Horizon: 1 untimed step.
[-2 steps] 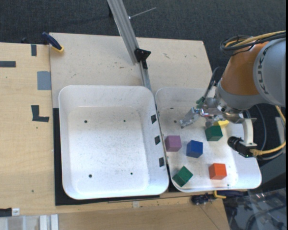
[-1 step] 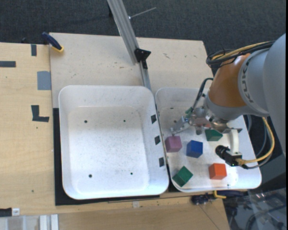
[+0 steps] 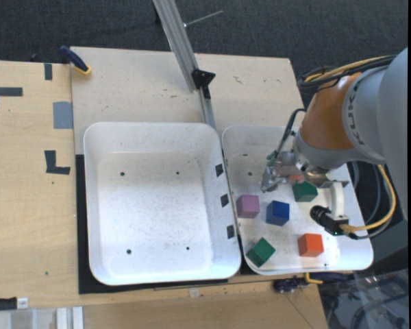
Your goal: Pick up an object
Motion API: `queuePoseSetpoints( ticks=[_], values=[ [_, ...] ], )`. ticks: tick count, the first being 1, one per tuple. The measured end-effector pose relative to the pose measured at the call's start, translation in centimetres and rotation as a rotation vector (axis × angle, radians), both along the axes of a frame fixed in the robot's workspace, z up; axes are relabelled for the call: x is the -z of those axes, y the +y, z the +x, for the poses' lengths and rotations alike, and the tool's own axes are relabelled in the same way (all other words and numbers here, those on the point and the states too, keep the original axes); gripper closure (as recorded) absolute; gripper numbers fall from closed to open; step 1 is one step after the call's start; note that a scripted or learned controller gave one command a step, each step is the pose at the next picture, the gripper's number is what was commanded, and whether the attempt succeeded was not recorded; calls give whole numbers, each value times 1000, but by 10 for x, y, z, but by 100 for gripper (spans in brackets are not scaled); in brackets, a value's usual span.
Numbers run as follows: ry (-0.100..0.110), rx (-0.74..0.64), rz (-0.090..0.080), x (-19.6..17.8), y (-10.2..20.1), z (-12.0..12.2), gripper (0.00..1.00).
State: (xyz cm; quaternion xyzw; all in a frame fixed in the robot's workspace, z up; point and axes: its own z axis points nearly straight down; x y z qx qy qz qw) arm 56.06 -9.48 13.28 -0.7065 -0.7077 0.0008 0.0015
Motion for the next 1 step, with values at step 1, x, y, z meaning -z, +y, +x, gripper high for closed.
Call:
queuePoseSetpoints(
  ticks=[1],
  values=[
    [-7, 2, -2, -56, -10, 2, 100]
  ],
)
